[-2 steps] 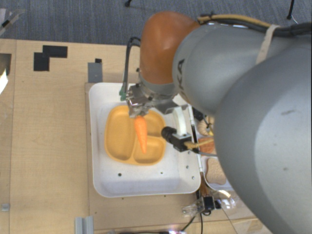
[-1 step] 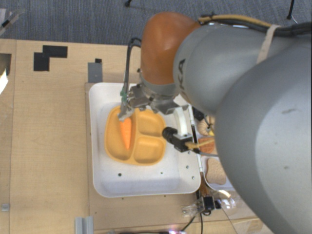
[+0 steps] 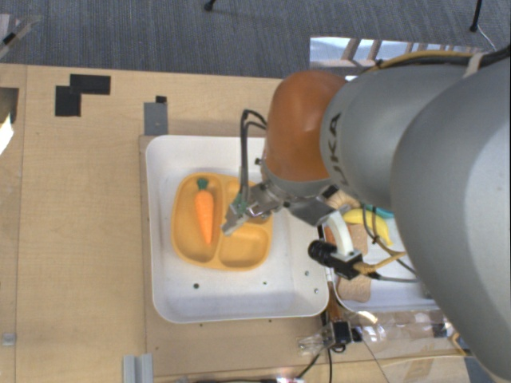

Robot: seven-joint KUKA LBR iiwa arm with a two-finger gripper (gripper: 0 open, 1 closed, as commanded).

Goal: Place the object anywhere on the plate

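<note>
Hovering gripper (image 3: 237, 216) — plate (image 3: 243, 250) beneath, carrot (image 3: 204, 215) beside.

The carrot (image 3: 204, 214) lies in the plate's (image 3: 239, 252) left compartment.

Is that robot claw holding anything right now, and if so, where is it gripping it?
Nothing shows between the fingers of the gripper, above the yellow plate. The toy carrot lies apart on the plate.

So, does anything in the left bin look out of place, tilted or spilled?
Nothing stands out. The toy carrot lies lengthwise in the left compartment of the yellow plate, green top toward the far side. The plate sits flat in the white bin. The gripper hovers over the plate's divider.
</note>
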